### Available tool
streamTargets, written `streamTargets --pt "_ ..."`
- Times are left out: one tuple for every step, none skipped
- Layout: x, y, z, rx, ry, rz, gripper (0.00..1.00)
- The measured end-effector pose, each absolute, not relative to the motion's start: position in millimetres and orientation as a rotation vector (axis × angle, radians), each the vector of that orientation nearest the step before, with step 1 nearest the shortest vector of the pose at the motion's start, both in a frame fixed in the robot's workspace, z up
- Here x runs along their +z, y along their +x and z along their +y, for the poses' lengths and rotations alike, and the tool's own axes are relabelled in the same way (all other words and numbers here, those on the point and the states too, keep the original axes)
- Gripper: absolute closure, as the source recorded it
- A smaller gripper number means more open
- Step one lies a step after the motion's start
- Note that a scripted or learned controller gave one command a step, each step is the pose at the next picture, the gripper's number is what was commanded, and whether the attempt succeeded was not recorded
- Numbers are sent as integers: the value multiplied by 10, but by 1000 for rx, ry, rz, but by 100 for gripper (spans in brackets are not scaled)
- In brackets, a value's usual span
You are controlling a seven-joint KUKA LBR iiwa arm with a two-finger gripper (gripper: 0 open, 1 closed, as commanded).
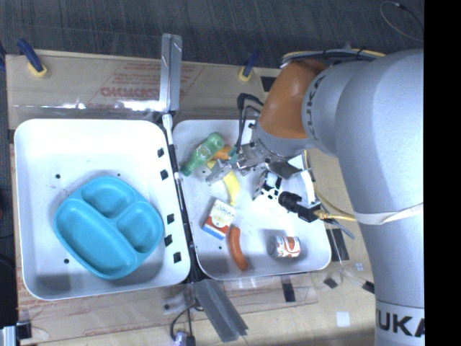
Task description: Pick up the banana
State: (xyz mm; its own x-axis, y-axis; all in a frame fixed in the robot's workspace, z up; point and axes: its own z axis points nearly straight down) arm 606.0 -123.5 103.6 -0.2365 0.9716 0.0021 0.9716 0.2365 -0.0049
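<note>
Sharing right bin: banana, can

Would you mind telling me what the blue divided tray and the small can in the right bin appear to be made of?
The blue tray looks like moulded plastic: uniform colour, rounded compartment walls, soft satin sheen. The can, lying on its side, looks like metal with a printed label; its end glints silvery, though it is too small to be certain.
</note>
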Motion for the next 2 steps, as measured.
streamTargets --pt "1125 6074 -1252 6 -1937 -2469 100" --pt "2628 6475 -593 6 -2051 -2376 100"
